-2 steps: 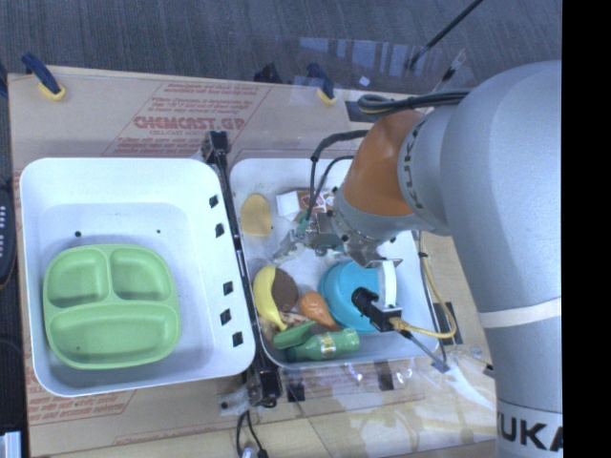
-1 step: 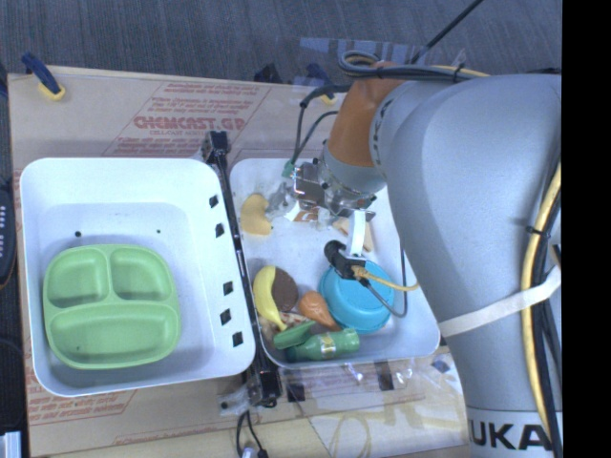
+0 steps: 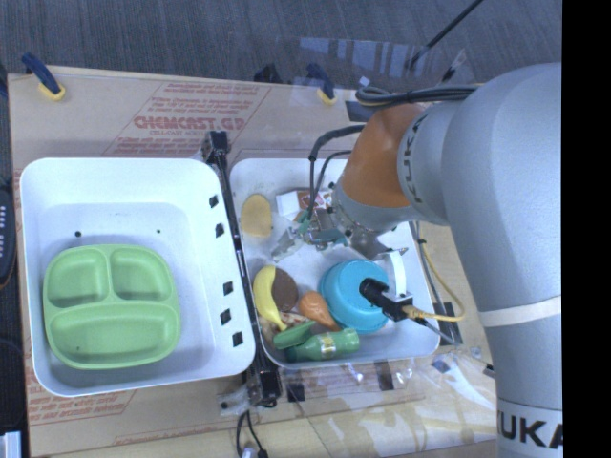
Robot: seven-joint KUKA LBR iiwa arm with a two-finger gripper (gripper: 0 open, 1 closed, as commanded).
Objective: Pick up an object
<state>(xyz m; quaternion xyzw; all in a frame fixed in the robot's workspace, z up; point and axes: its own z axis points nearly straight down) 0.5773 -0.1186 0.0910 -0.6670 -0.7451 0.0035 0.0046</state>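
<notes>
While the gripper (image 3: 310,225) is hanging over the right bin (image 3: 420,346) clutter, jaws' state impossible to tell, it is needing one isolated target, perhaps the banana (image 3: 265,294).

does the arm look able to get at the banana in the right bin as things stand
Probably yes. The banana lies uncovered by the right bin's left wall, its top exposed. The gripper hangs just up and right of it. The orange piece and green bottle crowd its lower side.

banana (image 3: 266,295) (yellow, browning), flat, right bin (image 3: 250,175)
</notes>
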